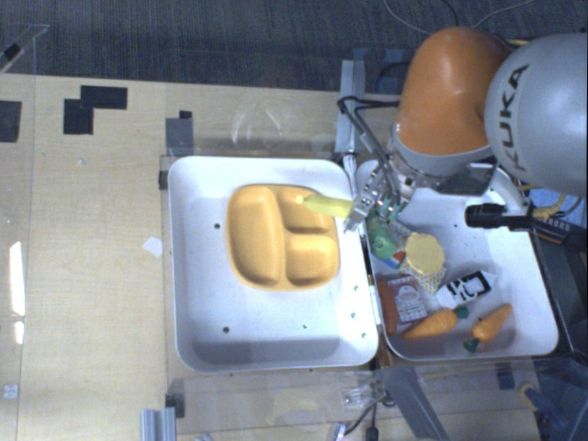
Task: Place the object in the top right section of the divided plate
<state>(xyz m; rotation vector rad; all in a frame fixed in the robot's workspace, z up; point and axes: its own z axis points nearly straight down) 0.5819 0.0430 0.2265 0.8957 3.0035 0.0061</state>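
Black letters "KUKA" stand on the grey arm point(542, 118)

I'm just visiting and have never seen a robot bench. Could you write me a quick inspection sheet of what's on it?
Surface: two white bins, left bin, right bin.
Job's things: yellow divided plate in left bin; yellow banana-like object lying over its top right section.
Clutter: two toy carrots, round yellow item, packets in right bin.
Grippers: gripper at the object's right end; grasp unclear.
Cables: thin cable behind the arm.
Surroundings: dark floor, black floor marks.
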